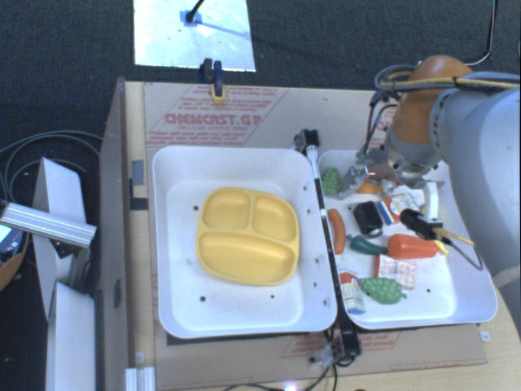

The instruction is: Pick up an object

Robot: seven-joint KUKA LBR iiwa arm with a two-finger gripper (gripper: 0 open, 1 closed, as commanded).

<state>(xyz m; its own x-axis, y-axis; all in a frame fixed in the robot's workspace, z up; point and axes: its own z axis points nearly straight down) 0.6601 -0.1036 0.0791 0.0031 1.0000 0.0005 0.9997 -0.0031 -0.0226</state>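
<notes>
**Robot arm lowered over a cluttered bin, reaching for small objects**

Nearest the camera, at the lower right of the frame, the right white bin (476, 300) holds a scatter of small things: a green bumpy toy (383, 289) near its front edge, a small packet (352, 293) just left of that, and an orange carrot-shaped toy (411, 247) lying across the middle. A red sausage-shaped toy (336, 230) lies along the bin's left wall, and a black block (368, 217) sits beside it.

In the centre left, the left white bin (175, 243) holds a yellow divided tray (247, 236).

Farther back, at the upper right, the grey arm (480, 137) comes in, its gripper (358, 177) low over the back of the right bin. Whether it is open or clenched cannot be told here, and nothing is visibly held.

A green leafy toy (330, 181) lies just left of the gripper, near the bin's back left corner. It looks the likeliest target. A good pick probably means centring over one item, clear of the bin wall and neighbours, before closing.
</notes>
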